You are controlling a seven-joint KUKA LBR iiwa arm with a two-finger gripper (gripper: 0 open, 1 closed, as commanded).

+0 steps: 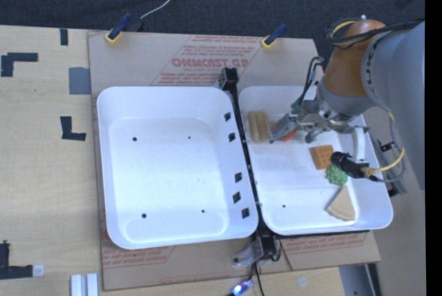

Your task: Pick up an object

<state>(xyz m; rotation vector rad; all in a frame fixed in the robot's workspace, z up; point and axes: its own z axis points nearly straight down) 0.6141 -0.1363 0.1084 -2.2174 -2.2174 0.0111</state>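
Note:
My gripper (293, 129) hangs low over the upper part of the right bin (304, 219), coming in from the right. A small orange-red piece (289, 129) shows right at the gripper's tip, partly hidden by it. A tan ribbed loaf-like piece (258, 126) lies just left of the gripper, near the divider. An orange square cracker (321, 156) lies below the gripper. A green leafy piece (337, 175) sits under the cracker, and a tan wedge (341, 206) rests near the bin's front right corner.
The left bin (166, 170) sits beside the right one, with a black clipped divider (238, 150) between them. Yellow and blue clamps (119, 27) hold the cardboard base at the back. A cable (359, 167) hangs from the arm over the right bin's edge.

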